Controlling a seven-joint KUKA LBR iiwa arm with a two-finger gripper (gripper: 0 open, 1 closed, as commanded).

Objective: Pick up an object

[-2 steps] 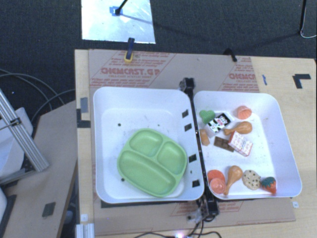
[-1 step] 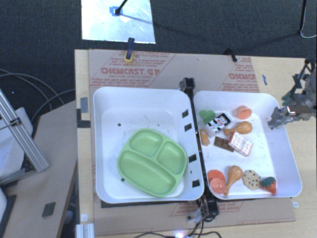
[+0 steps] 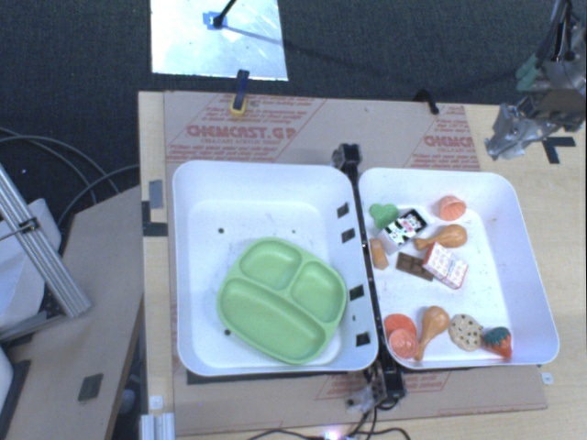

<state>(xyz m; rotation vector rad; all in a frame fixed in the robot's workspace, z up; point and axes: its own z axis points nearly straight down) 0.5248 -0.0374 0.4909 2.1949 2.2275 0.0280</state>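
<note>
The claw (image 3: 514,140) hangs over the desk (image 3: 385,126) past the far right corner of the right bin (image 3: 537,291), clear of its rim and touching nothing; whether it is apart or together cannot be told at this size. All candidate objects lie nearer the camera and to the left of the claw, inside the right bin. Closest is an orange ball (image 3: 450,208); beyond it, further from the claw, a drumstick (image 3: 444,238) with its long axis running roughly left-right, a pink box (image 3: 446,267), a brown bar (image 3: 414,267), a black-and-white block (image 3: 404,226) and a green piece (image 3: 383,214). Along the bin's near edge sit a second drumstick (image 3: 430,327), tilted, a cookie (image 3: 466,331), a strawberry (image 3: 498,341) and an orange slice (image 3: 400,335). The left bin (image 3: 197,209), well apart from the claw, holds a green divided plate (image 3: 281,300). In my judgement, the claw must travel in over the rim and descend before any grasp.
</note>
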